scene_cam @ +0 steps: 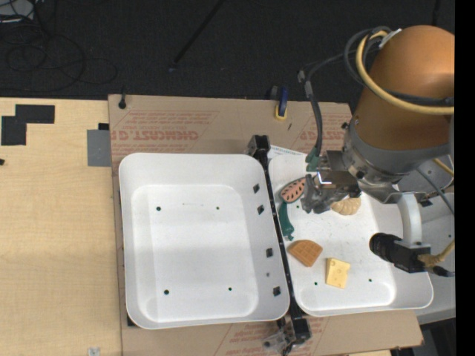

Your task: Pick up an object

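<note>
My gripper [315,199] hangs low over the back of the right bin [371,297], under the grey and orange arm. Just left of it lies a small orange-brown ridged piece [292,190]. A tan, roundish lump [346,207] sits right of the gripper, partly hidden by the wrist. Nearer the front lie an orange wedge [305,252] and a yellow block with dots [338,273]. A green strip-shaped thing [285,222] rests along the bin's left wall. I see nothing between the fingers.
The left bin [148,199] stands beside the right one, with a black divider with clips [269,221] between them. Both rest on a cardboard sheet [193,128] over the wooden bench. A blue and yellow clamp [280,102] sits at the back edge.
</note>
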### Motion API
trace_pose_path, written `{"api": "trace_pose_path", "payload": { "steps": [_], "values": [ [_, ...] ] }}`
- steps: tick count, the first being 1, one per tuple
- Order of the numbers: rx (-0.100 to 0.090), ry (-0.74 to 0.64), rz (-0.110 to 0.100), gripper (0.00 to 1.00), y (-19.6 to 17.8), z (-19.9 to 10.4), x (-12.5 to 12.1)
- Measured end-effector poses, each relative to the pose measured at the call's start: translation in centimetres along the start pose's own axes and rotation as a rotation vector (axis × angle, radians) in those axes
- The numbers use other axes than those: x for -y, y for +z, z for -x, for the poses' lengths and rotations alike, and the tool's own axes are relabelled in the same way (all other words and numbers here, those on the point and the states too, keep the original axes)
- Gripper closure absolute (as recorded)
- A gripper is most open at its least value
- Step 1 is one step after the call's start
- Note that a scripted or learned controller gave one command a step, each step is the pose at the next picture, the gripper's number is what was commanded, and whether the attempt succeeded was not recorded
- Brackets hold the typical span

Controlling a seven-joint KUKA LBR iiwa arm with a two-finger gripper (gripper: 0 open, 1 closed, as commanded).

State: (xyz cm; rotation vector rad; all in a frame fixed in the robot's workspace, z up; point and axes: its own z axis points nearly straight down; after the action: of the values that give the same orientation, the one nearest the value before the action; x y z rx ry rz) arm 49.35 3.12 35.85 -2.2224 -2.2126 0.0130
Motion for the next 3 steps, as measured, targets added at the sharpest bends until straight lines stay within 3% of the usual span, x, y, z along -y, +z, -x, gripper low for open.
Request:
{"api": "trace_pose_path", "payload": {
  "steps": [1, 2, 3],
  "values": [
    [-0.002, -0.007, 0.010, 1.00, -3.9, -4.0, -2.2],
    [-0.002, -0.007, 0.014, 1.00, -9.7, -7.1, -5.9],
    [0.000, 0.000, 0.002, 1.00, -7.1, -1.9, -0.6]
  ]
}}
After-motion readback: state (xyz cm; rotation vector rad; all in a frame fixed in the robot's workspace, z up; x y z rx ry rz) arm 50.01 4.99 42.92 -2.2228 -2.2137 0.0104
